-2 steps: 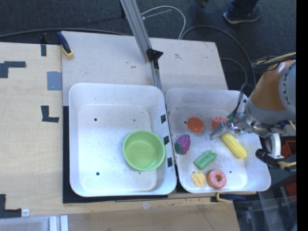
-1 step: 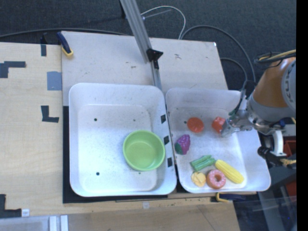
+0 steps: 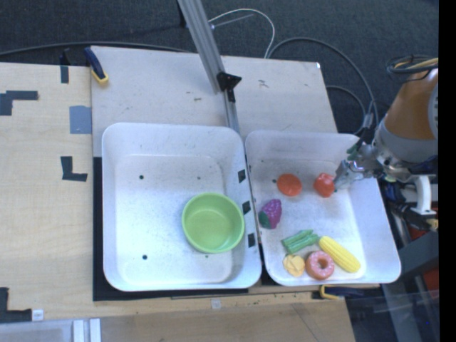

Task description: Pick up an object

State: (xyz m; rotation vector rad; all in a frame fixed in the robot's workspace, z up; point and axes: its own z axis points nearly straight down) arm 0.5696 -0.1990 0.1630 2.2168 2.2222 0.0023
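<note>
Light wood bench, two white bins; my gripper sits low in the right bin, just beside a small red toy. Can't tell the fingers' state. Risk I see: they nudge the round toy away instead of straddling it.

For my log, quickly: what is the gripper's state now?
Gripper: cannot be told; it sits beside the small red toy in the right bin.
</note>
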